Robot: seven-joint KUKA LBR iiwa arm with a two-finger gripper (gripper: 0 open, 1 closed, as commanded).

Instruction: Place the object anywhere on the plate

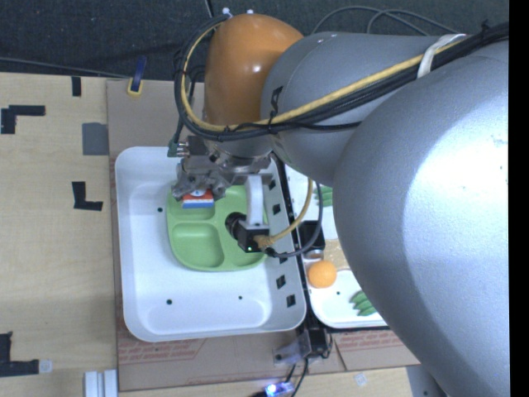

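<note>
View from above, at a slant, onto a pale wood-look bench (50, 246) w/ black tape marks and a sheet of brown cardboard (124, 114) under two shallow white plastic bins. The left bin (149, 304) is smooth, glossy, w/ rounded corners and a few small dark dots on its floor. In it lies a light green plastic plate (194, 242), matte, rounded, divided into compartments by low ridges. A big grey robot arm (413, 180), smooth and curved, fills the right side; an orange dome-shaped band (240, 60) sits above the wrist, w/ yellow and black cables looping round it. The gripper (198, 190), dull grey metal, hangs over the plate's upper left part. A small flat object (197, 200), white w/ a red stripe on top and a blue stripe below, sits right at the fingertips, over or on the plate's upper left compartment; can't tell whether the fingers actually clamp it or how wide they stand, since the wrist hides them. The right bin (331, 308) is mostly covered by the arm; an orange ball-like item (321, 274) and a green pod-like item (362, 303) show in it. Beyond the bench, at top, a dark fabric-like backdrop (99, 15).
</note>
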